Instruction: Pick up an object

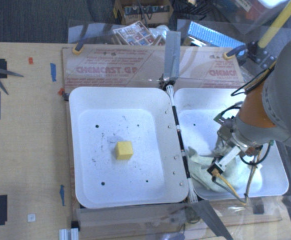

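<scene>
A crumpled pale cloth (201, 167) lay at the near left corner of the right bin (200, 115), against the divide between the bins. The pincer (221, 152) sat low just beside the cloth's right edge; whether it was wide or narrow could not be told. A small yellow block (124, 150) stood alone mid-floor in the left bin (76, 134), with bare room on every side. The bins' rims touched on the desk (25, 149).
</scene>
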Motion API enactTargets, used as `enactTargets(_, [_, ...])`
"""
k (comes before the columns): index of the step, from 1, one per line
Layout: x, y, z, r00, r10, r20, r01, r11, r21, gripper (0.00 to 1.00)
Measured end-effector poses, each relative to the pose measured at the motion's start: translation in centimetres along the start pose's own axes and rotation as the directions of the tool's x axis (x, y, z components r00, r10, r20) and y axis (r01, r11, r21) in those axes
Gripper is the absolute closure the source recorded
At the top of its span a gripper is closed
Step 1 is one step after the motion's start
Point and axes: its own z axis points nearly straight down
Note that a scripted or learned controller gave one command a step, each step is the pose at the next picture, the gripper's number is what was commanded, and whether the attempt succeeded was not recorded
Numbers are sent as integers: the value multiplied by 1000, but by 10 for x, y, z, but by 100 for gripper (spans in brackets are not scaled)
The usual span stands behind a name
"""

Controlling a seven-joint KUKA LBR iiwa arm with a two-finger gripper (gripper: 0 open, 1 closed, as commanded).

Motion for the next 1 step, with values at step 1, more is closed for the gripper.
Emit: enactTargets(1, [6, 14, -30, 993, 114, 8, -115, 993, 10, 100])
